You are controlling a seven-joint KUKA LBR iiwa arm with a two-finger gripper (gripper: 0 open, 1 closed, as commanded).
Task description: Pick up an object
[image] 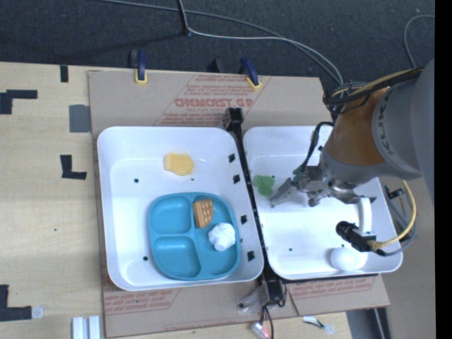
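In the right bin [282, 143] a small green object [264, 184] lies near the left wall. My gripper [293, 200] hangs just to its right, fingers spread and open, with nothing between them. One fingertip [276, 199] reaches close to the green object's lower right side. I cannot tell whether it touches. A white ball [347, 258] rests in the same bin's near right corner.
The left bin [116, 189] holds a blue divided plate [173, 249] with a tan waffle-like piece [203, 212] and a white lump [222, 236] on it. A yellow piece [179, 164] lies behind the plate. A black divider [245, 182] separates the bins.
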